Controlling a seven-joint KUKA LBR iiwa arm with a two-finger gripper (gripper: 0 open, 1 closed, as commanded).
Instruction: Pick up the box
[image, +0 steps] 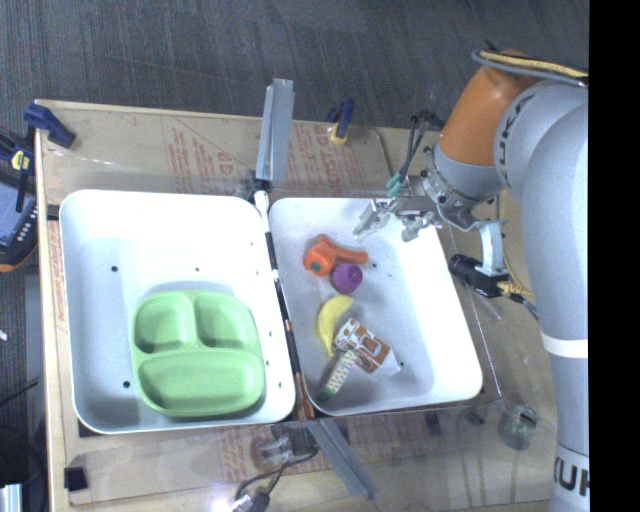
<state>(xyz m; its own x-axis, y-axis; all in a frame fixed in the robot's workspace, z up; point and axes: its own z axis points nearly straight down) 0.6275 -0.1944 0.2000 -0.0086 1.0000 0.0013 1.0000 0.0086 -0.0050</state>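
2 bins side by side on the bench (150, 150). In the left bin (90, 230): a tray (198, 352), toward the near side. In the right bin (450, 340): carrot (330, 254) farthest back, plum (347, 276) touching it, banana (334, 320) nearer, box (365, 348) just beside the banana, tube (337, 376) nearest. Gripper (395, 220) above the far edge.

A small brown-and-white box (366, 348) lies flat and askew in the right bin's near half
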